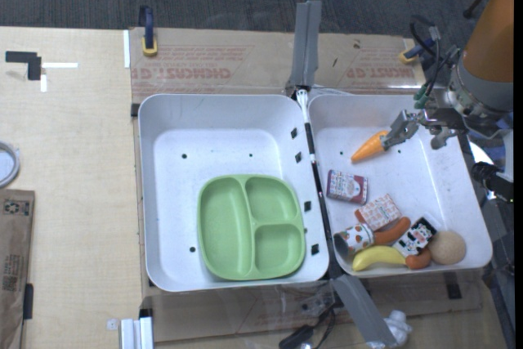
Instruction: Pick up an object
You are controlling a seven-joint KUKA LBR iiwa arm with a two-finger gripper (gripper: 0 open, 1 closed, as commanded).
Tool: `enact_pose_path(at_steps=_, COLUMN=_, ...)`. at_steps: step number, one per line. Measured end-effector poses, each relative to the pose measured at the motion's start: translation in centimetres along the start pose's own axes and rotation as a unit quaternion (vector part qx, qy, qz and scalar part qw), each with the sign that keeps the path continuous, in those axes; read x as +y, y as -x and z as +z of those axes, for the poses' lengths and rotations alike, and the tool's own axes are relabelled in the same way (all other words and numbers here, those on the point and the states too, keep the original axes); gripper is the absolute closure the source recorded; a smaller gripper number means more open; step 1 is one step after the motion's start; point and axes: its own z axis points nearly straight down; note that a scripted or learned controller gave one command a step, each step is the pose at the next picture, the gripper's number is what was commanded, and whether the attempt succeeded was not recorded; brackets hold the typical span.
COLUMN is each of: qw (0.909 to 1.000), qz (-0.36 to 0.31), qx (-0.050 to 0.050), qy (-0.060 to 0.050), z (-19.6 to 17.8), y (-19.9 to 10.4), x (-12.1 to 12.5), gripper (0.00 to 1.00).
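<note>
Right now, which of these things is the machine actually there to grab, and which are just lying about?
For the job:
- pincer, poised by the toy carrot
- other right bin pickables: red carton, banana, sausage, tan ball

Just lying about:
- green divided plate in the left bin
- clamp
- tape roll

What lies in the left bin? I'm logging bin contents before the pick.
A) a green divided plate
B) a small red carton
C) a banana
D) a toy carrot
A: the green divided plate sits alone on the floor of the left bin, while the banana, carrot and red carton all lie in the right bin.
</note>
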Motion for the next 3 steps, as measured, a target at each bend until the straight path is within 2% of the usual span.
enact_pose_path(at_steps=1, qw=1.0, qz=-0.004, qx=0.0, qy=0.001, z=11.6, y=2.6, x=7.6, gripper=0.0)
enact_pose_path(at_steps=2, qw=0.9941, qz=-0.108, qx=0.0, qy=0.001, z=17.5, y=1.0, x=7.4, gripper=0.0)
enact_pose_path(at_steps=3, qw=0.9968, qz=-0.079, qx=0.002, qy=-0.005, z=17.9, y=7.9, x=10.6, gripper=0.0)
